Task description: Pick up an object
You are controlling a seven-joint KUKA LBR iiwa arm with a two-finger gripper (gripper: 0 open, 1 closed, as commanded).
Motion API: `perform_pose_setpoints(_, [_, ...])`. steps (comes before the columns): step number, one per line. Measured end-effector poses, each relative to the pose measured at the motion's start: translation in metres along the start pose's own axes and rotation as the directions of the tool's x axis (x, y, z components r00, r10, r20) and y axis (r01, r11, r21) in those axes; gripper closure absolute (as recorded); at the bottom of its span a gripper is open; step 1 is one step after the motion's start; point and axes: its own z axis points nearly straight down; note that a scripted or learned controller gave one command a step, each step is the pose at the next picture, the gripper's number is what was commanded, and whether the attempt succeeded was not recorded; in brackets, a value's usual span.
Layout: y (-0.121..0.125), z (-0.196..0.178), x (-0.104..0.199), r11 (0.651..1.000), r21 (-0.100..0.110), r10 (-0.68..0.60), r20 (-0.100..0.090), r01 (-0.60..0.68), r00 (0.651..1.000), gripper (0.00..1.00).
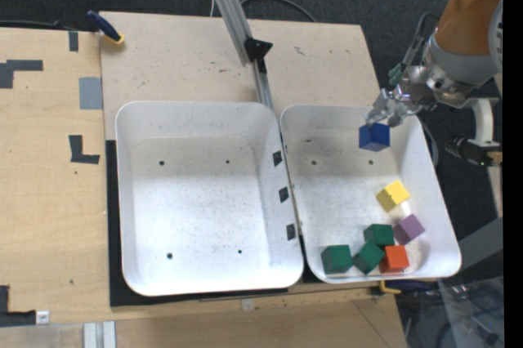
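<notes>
Directly under the tool's tip sits the blue cube, over the upper part of the right bin, well apart from the other blocks. Whether it hangs from the tool or rests on the bin floor, cannot tell. Fingers are dark and small against the rim, so their spread cannot be made out either. Tool lies up and right of the cube, touching or nearly so. Yellow cube and purple cube lie lower; green cubes and orange cube crowd the near corner. Left bin beside it. Arm upper part cut off at frame edge.
</notes>
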Motion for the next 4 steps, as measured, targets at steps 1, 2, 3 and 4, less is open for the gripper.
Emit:
perform_pose_setpoints(1, [-0.02,0.009,0.039,1.0,0.004,-0.002,-0.001,0.002,1.0,1.0])
perform_pose_setpoints(2, [-0.039,0.022,0.094,1.0,0.006,-0.005,-0.002,0.005,1.0,1.0])
perform_pose_setpoints(3, [-0.065,0.034,0.143,1.0,0.007,-0.004,-0.001,0.004,1.0,1.0])
perform_pose_setpoints(4, [-0.088,0.034,0.203,1.0,0.005,-0.006,-0.002,0.006,1.0,1.0])
